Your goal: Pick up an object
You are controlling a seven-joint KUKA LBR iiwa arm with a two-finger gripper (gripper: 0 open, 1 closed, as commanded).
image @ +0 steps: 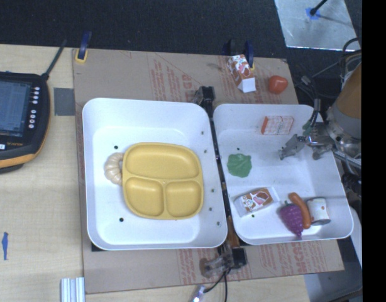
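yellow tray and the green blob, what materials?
Yellow tray: looks like moulded plastic, smooth satin finish, rounded compartment walls, uniform colour. Green blob: probably soft plastic or rubber toy food, matte, with an irregular crinkled outline; too small to be sure.

End effector [293,148] low, fingers spread, empty

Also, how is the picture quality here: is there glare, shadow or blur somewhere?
Camera view: even, soft light; the white bins look bright but keep detail; the yellow tray casts little shadow; the tool at the right is small and slightly blurred; the floor above the bench is dark.
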